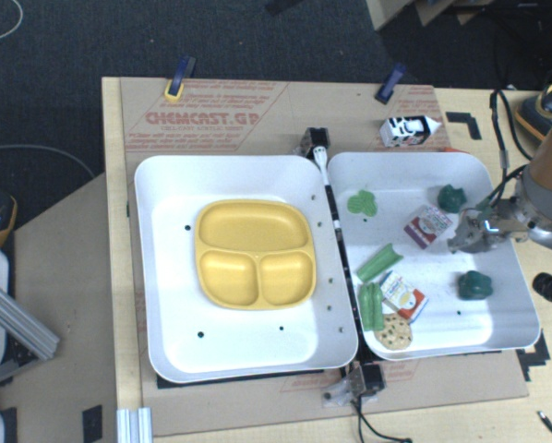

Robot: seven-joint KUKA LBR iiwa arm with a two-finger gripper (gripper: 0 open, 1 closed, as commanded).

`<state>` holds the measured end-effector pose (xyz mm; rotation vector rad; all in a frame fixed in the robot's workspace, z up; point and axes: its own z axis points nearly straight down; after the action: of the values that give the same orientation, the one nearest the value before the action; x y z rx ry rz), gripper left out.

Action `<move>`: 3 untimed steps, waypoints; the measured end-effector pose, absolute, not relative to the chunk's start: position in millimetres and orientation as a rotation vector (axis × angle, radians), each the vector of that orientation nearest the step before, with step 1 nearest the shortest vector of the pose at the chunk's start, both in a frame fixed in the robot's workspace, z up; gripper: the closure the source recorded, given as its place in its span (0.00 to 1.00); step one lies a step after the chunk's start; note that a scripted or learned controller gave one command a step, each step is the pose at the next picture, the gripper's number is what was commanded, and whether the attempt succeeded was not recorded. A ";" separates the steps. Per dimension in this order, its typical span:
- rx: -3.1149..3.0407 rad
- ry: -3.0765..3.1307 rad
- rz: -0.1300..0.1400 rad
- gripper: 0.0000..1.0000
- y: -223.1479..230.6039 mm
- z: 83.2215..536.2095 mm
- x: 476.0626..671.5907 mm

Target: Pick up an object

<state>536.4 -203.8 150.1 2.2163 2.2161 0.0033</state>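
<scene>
Bins sit side by side on the table (128, 247), whose brown surface carries red printed lettering along its far edge. Inside the left bin (165, 340) rests a yellow divided plate (255, 253) with three compartments, lying flat near the bin's middle.

Within the right bin (507, 326) lie several small objects. A light green leafy piece (362, 203) sits near the far left corner. A dark green lump (452, 197) lies toward the far right, and another dark green lump (474, 285) lies nearer the camera on the right side, well apart from the first. Between them, a small red and white packet (427, 226) lies tilted. A green bean-like piece (379, 262) angles across the bin's left part, and a second green pod (371, 305) lies just below it along the left wall. Beside that pod sits a small white and orange carton (402, 295), with a round tan cookie (393, 333) near the front corner.

Reaching in from the right, the grey arm (544, 192) places its end effector (469, 235) low over the right bin, just right of the red and white packet and between the two dark green lumps. Whether the end effector is spread or closed cannot be made out, and nothing is visibly held in it.

A black and white carton (410, 130) stands on the table beyond the right bin.
</scene>
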 end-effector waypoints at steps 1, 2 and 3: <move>2.215 2.218 0.003 1.00 -208.4 211.0 542.9; 2.216 2.219 0.003 1.00 -208.6 225.8 543.9; 2.219 2.228 -0.001 1.00 -149.5 221.3 538.7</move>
<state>538.7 -149.5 221.3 2.2192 2.2284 -0.0008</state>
